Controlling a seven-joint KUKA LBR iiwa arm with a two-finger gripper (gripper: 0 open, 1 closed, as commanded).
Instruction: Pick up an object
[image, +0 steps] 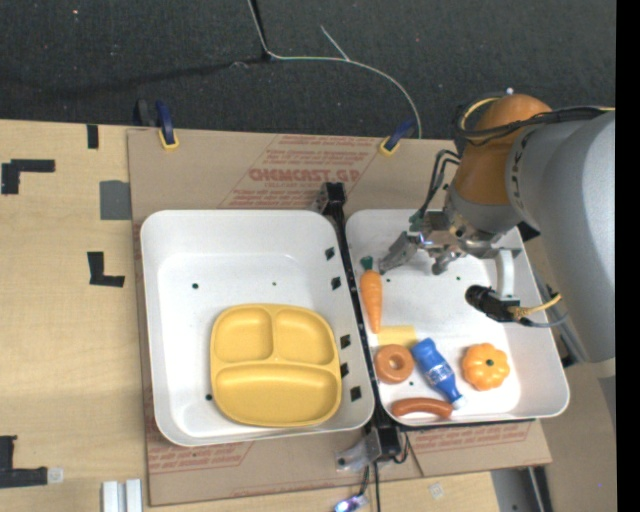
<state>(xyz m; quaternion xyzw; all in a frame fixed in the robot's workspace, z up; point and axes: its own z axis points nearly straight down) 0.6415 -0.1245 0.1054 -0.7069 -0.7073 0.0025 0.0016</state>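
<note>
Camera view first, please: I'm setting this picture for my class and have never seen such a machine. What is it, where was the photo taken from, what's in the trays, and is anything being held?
The photo looks down at a slant from above a bench. The grey machine with the orange band is a robot arm reaching in from the right; its gripper hangs over the right tray with nothing between its fingers. That tray holds toy food: a carrot, a doughnut, a blue bottle, a small pumpkin, a sausage and a pale yellow block. The left tray holds a yellow divided plate.
</note>
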